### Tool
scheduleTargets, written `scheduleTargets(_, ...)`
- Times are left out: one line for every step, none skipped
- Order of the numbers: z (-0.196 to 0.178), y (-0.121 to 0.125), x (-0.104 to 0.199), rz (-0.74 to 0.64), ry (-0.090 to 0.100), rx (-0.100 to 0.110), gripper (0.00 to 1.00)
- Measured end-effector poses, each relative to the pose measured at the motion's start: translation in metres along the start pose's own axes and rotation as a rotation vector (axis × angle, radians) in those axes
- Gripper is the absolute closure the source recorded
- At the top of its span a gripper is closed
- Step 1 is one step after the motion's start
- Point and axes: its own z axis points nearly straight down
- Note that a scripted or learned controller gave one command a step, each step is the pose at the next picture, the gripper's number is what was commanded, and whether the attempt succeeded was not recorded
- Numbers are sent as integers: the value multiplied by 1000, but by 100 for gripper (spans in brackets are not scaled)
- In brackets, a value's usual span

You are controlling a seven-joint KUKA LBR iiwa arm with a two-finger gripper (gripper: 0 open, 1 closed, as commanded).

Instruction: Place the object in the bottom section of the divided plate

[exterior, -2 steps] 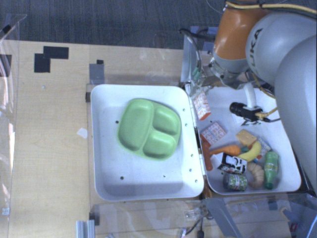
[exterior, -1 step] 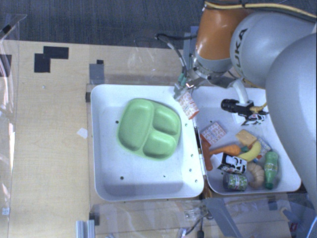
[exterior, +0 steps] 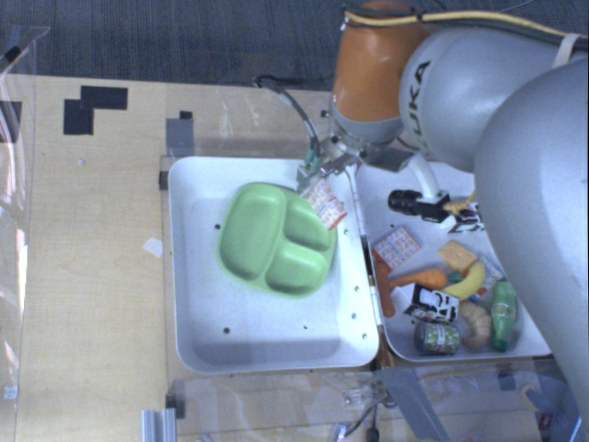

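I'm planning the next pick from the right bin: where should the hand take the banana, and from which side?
Probably at the middle of the banana, from straight above, fingers closing across its narrow width. It lies flat, curved, near the top of the pile in the right bin. The cracker and carrot crowd its ends, so the mid-body looks the most open.

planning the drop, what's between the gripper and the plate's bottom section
In the camera view, a red-and-white packet hangs at the gripper, over the green divided plate's upper right section.
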Motion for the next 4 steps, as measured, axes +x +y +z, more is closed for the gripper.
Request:
scheduleTargets(-8, 47, 70, -115, -1, -2, 100)
scheduleTargets(-252, 30, 48, -147, -2, -3, 100)
scheduleTargets(-143, 63, 95, -80, 0, 2, 100)
scheduleTargets(-93, 77, 99, -217, 0, 1, 100)
